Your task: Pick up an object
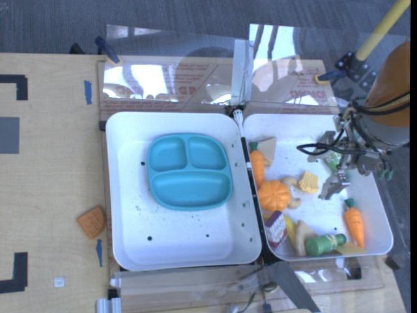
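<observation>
Camera view, left to right: blue tray [189, 171] in left bin [124, 194]; right bin [381, 240] holds pumpkin [274, 195], cheese wedge [308, 182], carrot [354, 224]. We see the tool [334, 186] just beside the cheese, fingers apart, holding nothing. Cheese looks light, rigid plastic, slippery; we'd pinch its flat sides.

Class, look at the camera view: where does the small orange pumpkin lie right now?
The pumpkin lies in the right bin, near its left wall, just below a carrot and above a purple packet.
</observation>
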`<act>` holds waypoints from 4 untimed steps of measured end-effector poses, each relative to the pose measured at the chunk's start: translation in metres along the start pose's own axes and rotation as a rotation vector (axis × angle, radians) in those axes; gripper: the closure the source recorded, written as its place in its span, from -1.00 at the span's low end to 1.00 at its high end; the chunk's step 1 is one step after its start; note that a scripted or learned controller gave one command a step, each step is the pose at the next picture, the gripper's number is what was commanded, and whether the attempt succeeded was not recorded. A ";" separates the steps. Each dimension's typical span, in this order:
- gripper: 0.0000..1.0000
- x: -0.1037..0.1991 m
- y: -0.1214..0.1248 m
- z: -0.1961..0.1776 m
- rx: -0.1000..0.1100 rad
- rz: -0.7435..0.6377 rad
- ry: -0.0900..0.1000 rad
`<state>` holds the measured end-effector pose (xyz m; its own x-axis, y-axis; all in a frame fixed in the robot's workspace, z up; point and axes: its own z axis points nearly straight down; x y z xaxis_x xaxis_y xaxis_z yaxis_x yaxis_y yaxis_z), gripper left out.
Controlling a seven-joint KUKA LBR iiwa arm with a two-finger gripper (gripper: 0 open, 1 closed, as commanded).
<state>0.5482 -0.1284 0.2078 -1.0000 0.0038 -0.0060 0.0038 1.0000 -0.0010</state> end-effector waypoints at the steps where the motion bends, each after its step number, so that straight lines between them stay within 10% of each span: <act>1: -1.00 0.064 -0.097 0.109 0.006 -0.158 -0.011; 2: -1.00 -0.011 -0.093 0.119 0.001 -0.138 -0.007; 3: -1.00 0.017 -0.093 0.119 0.001 -0.131 -0.004; 4: -1.00 -0.072 -0.069 0.120 0.001 -0.372 -0.007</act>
<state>0.6208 -0.1974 0.0884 -0.9328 -0.3601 -0.0120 -0.3601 0.9329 -0.0051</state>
